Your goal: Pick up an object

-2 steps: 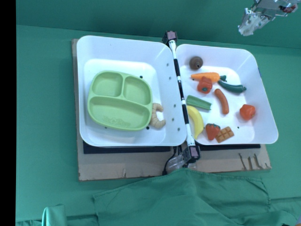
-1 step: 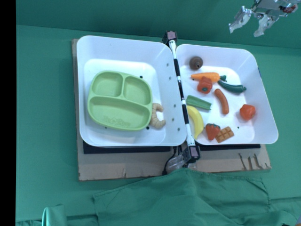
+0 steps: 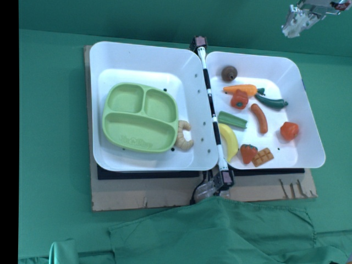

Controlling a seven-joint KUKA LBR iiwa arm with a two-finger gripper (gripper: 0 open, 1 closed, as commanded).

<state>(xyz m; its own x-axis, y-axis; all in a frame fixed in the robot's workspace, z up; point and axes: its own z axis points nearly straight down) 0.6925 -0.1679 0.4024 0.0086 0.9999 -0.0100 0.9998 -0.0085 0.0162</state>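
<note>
Gripper (image 3: 294, 27) high beyond right bin's (image 3: 308, 147) far right corner; finger state: cannot tell. 1 candidate: tomato (image 3: 289, 130) near that bin's right wall, apart from sausage (image 3: 259, 118). Judgement: centre above it, descend vertically, avoid the wall.

Green cloth (image 3: 49, 120) over bench, cardboard (image 3: 137, 199) underlay
</note>
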